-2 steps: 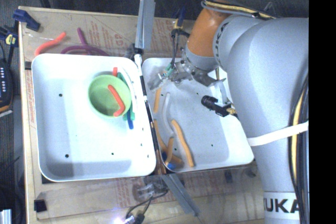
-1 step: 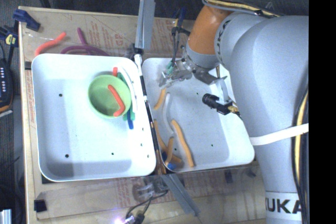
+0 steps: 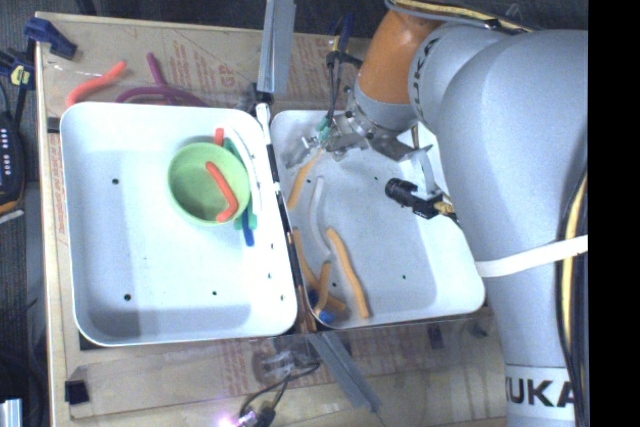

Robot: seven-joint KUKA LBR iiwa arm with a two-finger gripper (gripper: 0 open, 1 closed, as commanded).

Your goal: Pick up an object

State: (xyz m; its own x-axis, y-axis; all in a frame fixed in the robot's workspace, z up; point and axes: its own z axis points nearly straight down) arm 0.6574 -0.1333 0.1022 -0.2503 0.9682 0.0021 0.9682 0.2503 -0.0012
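Note:
My gripper (image 3: 318, 141) is low over the far left corner of the right bin (image 3: 440, 260), under the orange wrist band (image 3: 392, 55). Just below it lies a thin orange stick (image 3: 299, 185), beside a pale curved piece (image 3: 318, 207). Whether the stick touches the gripper is unclear. A longer orange strip (image 3: 347, 273) and another orange piece (image 3: 322, 279) lie near the bin's front left. In the left bin (image 3: 120, 245) a green bowl (image 3: 200, 177) holds a red curved piece (image 3: 222, 187), with a blue piece (image 3: 247, 233) at its rim.
The grey arm covers the right side of the right bin, with a black fitting (image 3: 404, 194) hanging over the bin floor. A grey bar (image 3: 275, 35) stands between the bins at the back. Orange (image 3: 95, 83) and magenta (image 3: 152, 91) pieces lie on the bench behind the left bin.

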